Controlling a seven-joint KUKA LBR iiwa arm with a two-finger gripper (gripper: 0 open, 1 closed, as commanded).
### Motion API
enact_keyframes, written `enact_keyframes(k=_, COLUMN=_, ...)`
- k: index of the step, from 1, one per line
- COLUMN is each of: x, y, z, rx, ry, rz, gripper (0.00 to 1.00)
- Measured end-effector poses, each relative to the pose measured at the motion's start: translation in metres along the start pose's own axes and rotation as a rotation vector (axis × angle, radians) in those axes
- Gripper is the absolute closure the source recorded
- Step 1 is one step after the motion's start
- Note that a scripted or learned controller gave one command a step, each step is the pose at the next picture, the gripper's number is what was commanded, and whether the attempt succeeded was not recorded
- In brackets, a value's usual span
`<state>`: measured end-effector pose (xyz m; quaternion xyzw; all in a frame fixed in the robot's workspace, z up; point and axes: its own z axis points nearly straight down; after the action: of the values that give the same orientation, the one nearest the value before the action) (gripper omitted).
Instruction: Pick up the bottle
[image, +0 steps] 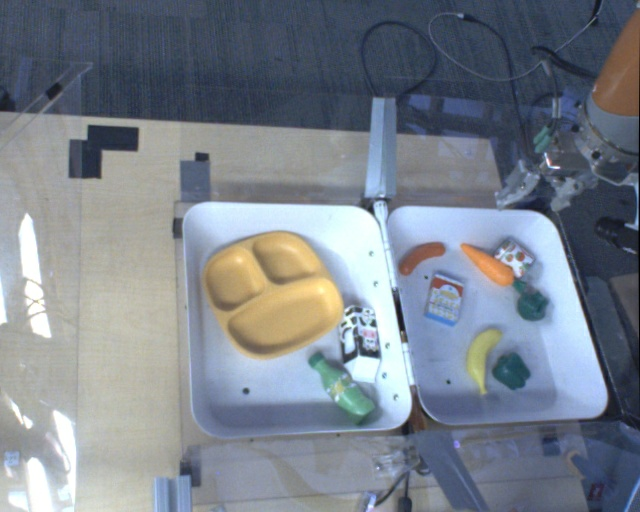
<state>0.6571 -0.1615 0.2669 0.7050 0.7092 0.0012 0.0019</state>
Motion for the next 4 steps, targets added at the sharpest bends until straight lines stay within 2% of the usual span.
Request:
enact_keyframes(k=1, x=0.000, y=0.000, z=0.000, rx=0.000, ry=0.000, rz=0.000, gripper=0.00)
enact_keyframes(k=2, x=-0.042, y=-0.059, z=0.081, rx=-0.001, ry=0.000, rz=-0.316, gripper=0.00)
enact_keyframes(k=3, x=-0.043, y=-0.088, z=0.170, rx=-0.003, ry=-0.001, rz=-0.101, gripper=0.00)
enact_keyframes(k=4, x=-0.043, y=-0.086, z=0.158, rx=-0.010, ry=-0.003, rz=-0.103, gripper=1.00)
